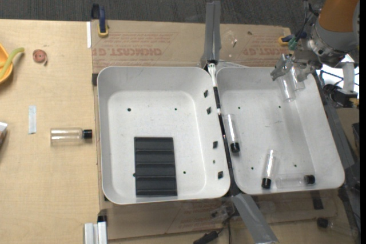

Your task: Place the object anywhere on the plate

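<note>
Vial (287, 86) pinched in claw (289, 78) | above right bin's (320, 123) far edge

Single fixed overhead camera, tilted slightly, mid-distance, looking down on the bench (51, 180) with left bin (108, 140) and right bin (326, 140), arm (337, 8) entering from right.

2 white bins (108, 123). 1 black ribbed plate (155, 167). 4 clear tubes w/ black caps (231, 132), 3 in right bin, 1 on bench.
</note>
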`<action>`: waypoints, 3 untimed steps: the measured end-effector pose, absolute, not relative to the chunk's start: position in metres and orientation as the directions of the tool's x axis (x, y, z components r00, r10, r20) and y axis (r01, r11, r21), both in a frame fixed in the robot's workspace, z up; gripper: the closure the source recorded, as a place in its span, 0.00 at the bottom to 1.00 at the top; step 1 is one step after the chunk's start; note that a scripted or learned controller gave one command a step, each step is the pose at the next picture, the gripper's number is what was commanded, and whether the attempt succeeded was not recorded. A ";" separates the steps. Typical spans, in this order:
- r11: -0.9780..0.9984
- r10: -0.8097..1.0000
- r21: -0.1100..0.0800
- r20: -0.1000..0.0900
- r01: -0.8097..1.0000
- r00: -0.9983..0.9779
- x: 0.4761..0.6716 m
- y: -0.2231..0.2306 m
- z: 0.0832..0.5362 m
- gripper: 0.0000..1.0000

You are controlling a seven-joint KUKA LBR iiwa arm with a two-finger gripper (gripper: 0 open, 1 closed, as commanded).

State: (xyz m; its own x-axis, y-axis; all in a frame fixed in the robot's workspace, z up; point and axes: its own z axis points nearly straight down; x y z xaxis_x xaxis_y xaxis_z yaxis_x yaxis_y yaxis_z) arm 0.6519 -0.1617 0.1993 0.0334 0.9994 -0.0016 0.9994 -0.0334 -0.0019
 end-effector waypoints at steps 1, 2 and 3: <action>-0.034 0.999 -0.001 -0.002 0.999 0.034 0.652 -0.162 0.200 0.00; -0.119 0.993 0.001 -0.002 0.993 0.119 0.659 -0.218 0.216 0.00; -0.228 0.974 -0.001 -0.002 0.974 0.228 0.646 -0.216 0.348 0.00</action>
